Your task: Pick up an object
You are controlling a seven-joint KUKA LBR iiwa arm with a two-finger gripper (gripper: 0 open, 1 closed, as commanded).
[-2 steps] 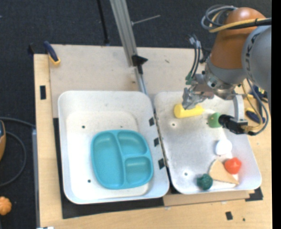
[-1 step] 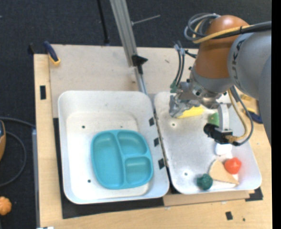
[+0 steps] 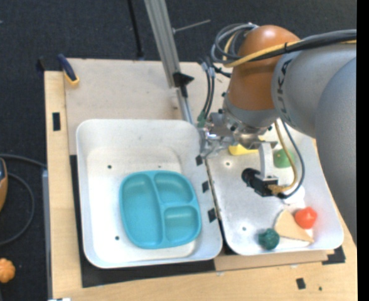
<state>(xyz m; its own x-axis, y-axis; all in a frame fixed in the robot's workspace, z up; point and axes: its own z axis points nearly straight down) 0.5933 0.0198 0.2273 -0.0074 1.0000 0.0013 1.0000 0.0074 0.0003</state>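
Gripper [image 3: 225,140] hung at back of right white plastic bin [image 3: 235,215], small yellow obj [image 3: 238,149] just under it; grip state: couldn't tell.

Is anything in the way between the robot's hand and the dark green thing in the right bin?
Nothing visible is. The gripper hangs at the far left edge of the right bin, the dark green thing lies near its front edge, with bare white floor between.

The wooden bench [image 3: 118,93] carries two white bins side by side near its front edge, the left bin [image 3: 103,168] touching the right bin [image 3: 231,215]. A clamp [image 3: 68,71] sits at its far left corner.
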